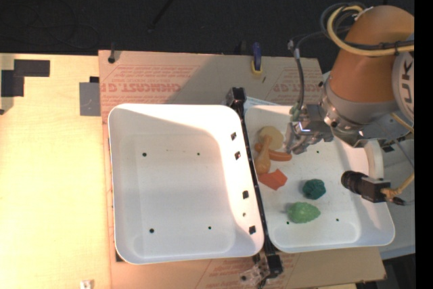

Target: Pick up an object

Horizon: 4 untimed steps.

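In the right bin (365,230) lie several small objects. A pale yellow-tan piece (269,136) sits near the bin's upper left, with a tan stick-like piece (262,158) and a thin orange strip (279,156) just below it. An orange-red wedge (272,179) lies lower, a dark teal lump (313,189) to its right, and a light green lump (302,212) beneath. My gripper (296,143) hangs from the grey and orange arm (369,57), low over the bin, just right of the pale piece and the orange strip. Nothing is visibly held.
The left bin (176,179) stands beside the right one, with black clips (238,139) along the shared edge. A black cylindrical part (362,185) overhangs the right bin's right side. Cardboard (203,81) lies under both bins, on a wooden bench (47,172).
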### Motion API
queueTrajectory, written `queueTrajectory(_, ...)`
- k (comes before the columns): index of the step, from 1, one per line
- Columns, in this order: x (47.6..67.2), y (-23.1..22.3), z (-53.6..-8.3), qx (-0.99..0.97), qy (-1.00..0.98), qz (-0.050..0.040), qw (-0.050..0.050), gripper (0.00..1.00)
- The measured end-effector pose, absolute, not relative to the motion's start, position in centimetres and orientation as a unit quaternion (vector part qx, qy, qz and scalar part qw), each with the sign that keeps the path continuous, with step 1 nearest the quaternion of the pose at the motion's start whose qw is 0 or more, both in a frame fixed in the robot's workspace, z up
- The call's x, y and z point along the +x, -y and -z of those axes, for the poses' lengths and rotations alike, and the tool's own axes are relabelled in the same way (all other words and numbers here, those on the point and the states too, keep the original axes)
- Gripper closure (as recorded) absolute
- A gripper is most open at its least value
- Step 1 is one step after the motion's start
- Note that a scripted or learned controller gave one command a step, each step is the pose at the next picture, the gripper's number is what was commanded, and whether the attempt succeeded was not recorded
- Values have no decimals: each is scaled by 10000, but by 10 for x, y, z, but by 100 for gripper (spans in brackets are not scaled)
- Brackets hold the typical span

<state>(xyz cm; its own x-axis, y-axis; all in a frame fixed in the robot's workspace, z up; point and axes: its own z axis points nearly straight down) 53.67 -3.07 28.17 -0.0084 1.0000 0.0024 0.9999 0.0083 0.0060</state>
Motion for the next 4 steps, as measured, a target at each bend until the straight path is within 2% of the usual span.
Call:
queueTrajectory(1, 496, -24, -448, 7044, -7097, -70, 41, 100)
queueTrajectory(2, 474, 34, -351, 7091, -7051, 51, -40, 100)
queueTrajectory(3, 471, 74, -179, 7089, -7052, 71, -77, 100)
queueTrajectory(4, 508, 32, -286, 7053, -7089, -35, 26, 100)
